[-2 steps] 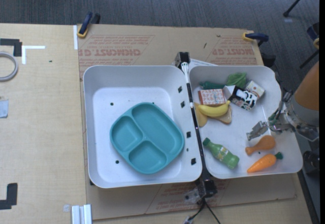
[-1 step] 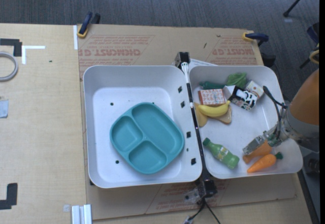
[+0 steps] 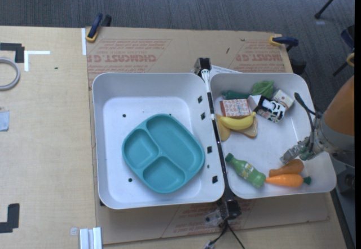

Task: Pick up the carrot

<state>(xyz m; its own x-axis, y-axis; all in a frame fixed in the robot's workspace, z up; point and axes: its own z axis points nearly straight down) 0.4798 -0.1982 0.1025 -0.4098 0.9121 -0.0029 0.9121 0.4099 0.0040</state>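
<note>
You have two shallow white plastic bins, smooth with a soft sheen. The teal compartment plate looks like matt moulded plastic. The orange toy carrot and small green bottle both read as glossy plastic. Under the bins, note the brown printed cardboard sheet, dull and papery, over a pale matt wood-grain benchtop.

Orange band above grey wrist; metallic fingers.
</note>
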